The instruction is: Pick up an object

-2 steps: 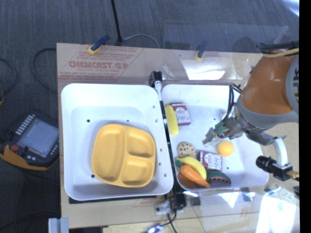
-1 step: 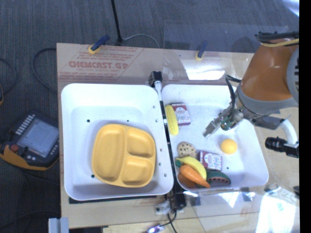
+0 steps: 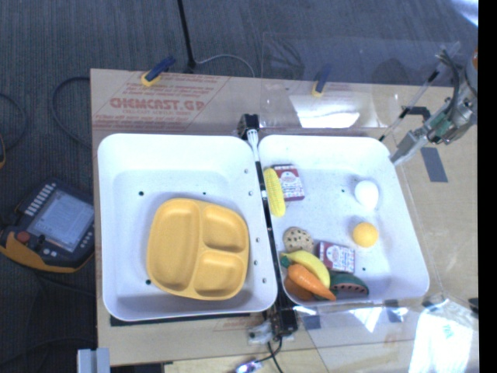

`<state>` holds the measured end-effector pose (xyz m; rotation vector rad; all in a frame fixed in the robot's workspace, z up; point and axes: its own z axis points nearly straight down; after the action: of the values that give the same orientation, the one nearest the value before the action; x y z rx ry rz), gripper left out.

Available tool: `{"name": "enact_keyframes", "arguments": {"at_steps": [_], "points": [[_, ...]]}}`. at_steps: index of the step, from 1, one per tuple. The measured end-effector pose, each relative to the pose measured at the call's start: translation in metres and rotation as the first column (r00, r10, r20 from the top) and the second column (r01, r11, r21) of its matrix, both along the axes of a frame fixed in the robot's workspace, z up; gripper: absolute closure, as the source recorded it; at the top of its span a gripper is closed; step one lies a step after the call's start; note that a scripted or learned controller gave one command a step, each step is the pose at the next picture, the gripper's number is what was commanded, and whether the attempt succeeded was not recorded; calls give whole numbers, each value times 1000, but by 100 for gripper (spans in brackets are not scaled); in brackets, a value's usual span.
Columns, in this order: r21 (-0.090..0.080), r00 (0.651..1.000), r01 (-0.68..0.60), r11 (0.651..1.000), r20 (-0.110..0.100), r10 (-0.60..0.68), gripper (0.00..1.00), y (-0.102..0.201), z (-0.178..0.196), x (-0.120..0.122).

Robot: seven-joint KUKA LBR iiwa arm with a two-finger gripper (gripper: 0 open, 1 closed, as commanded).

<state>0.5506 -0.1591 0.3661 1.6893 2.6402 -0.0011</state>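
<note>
Bench point(image 3: 171, 99) of brown board – two white bins point(image 3: 116, 169) side by side – over dark carpet point(image 3: 78, 22); gripper point(image 3: 404, 150) state cannot be told.

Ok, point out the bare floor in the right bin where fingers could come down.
Free: the right bin floor between the red carton and the white egg, and along the far wall. Also a strip right of the orange ball. Crowded: the near-left corner, where cookie, banana, carrot, watermelon slice and second carton bunch together.

Divided plate point(image 3: 198, 249) in left bin point(image 3: 116, 177), toy foods in right bin point(image 3: 388, 177), corn point(image 3: 273, 191) beside the shared wall
</note>
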Motion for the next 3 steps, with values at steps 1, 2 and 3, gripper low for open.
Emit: {"name": "enact_keyframes", "arguments": {"at_steps": [1, 2, 3], "points": [[4, 999, 31, 1000, -7, -31, 100, 54, -83, 25], [4, 974, 228, 974, -7, -228, 100, 101, -127, -12], [3, 986, 169, 986, -6, -169, 100, 109, -128, 5]]}}
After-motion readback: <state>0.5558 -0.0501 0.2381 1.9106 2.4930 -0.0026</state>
